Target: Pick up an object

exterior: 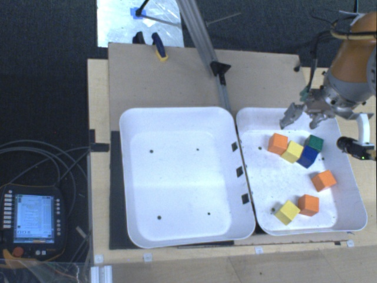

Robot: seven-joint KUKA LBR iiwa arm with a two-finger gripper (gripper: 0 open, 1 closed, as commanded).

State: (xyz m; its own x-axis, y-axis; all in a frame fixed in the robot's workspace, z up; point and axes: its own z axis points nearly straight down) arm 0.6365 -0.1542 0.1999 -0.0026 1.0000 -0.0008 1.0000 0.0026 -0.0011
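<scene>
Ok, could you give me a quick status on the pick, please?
Gripper open, holding nothing, above right bin's far end. Nearest: orange cube. Yellow cube touches it.

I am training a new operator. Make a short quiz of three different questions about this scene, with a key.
1. True or false: all the blocks lie in the right bin.
2. How many orange blocks are there?
3. Which block sits nearest the pincer? A) green block B) the lower yellow block C) blue block

Key: 1. True. 2. Three. 3. A. The pincer is open above the bin's far edge, holding nothing.
</scene>
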